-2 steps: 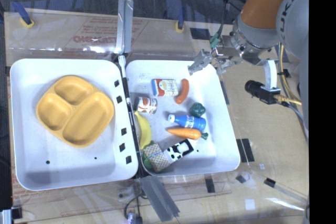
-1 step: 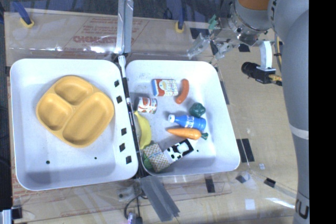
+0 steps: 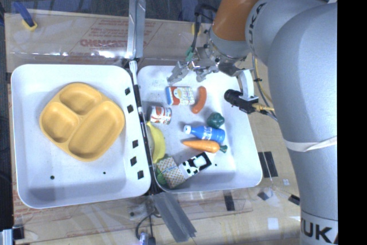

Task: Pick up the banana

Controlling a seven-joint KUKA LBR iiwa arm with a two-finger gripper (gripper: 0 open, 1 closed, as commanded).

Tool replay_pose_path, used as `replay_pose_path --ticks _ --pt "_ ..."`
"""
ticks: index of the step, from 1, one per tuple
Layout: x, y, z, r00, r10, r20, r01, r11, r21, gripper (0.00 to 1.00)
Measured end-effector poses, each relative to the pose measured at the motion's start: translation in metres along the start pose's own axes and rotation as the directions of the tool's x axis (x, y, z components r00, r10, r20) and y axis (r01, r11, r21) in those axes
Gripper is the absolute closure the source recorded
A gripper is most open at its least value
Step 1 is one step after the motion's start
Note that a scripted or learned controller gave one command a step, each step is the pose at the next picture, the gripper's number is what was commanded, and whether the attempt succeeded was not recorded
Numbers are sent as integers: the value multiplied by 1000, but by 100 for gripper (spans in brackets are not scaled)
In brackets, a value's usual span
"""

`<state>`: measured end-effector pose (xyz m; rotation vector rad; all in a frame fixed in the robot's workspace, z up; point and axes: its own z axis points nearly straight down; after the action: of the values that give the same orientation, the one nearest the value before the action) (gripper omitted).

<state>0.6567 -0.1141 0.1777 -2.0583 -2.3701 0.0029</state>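
Note:
The banana (image 3: 156, 144) is yellow and lies along the left wall of the right bin (image 3: 243, 152), between a small can (image 3: 161, 115) and a checkered pouch (image 3: 167, 171). My gripper (image 3: 188, 71) hangs over the far end of the right bin, well behind the banana. Its fingers are spread, so it is open, and nothing sits between them.
Around the banana the right bin holds a small carton (image 3: 179, 94), a sausage (image 3: 199, 99), a green piece (image 3: 215, 120), a blue bottle (image 3: 205, 133), a carrot (image 3: 202, 146) and a black-and-white box (image 3: 195, 164). A yellow divided plate (image 3: 82, 120) lies in the left bin (image 3: 34, 181).

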Motion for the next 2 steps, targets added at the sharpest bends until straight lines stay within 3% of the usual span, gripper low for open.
replay_pose_path --ticks 1,2 --pt "13 -59 63 994 -110 5 110 994 -26 0" --pt "31 -131 85 981 -196 4 196 981 -5 0"
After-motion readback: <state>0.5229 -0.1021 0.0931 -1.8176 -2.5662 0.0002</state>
